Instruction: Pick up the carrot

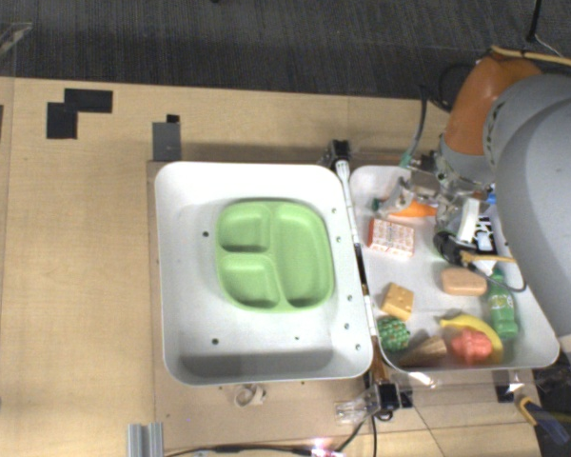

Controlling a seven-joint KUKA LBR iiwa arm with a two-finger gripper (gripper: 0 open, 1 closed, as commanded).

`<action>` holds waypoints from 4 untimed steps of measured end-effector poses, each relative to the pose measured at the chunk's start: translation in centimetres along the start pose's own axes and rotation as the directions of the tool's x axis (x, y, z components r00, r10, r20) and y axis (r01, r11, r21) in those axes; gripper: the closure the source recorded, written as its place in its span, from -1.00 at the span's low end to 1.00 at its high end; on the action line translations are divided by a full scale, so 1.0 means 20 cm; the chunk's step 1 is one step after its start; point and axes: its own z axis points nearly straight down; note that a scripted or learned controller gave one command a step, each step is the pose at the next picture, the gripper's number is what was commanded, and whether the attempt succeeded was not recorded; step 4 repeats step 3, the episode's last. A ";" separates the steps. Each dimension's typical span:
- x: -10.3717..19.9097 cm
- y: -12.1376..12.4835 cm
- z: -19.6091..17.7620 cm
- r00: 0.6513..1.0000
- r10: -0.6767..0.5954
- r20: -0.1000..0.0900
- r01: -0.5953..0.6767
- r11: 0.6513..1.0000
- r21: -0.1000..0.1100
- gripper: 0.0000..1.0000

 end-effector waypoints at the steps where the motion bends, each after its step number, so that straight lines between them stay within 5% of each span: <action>1: 0.01 0.01 -0.06 1.000 -0.007 0.001 0.007 1.000 -0.006 1.00; 2: 0.00 0.00 -0.05 1.000 -0.008 0.004 0.008 1.000 -0.001 -1.00; 3: 0.01 0.01 -0.11 1.000 -0.016 0.005 0.016 1.000 -0.006 1.00; 4: 0.01 0.01 -0.11 1.000 -0.016 0.005 0.016 1.000 -0.006 1.00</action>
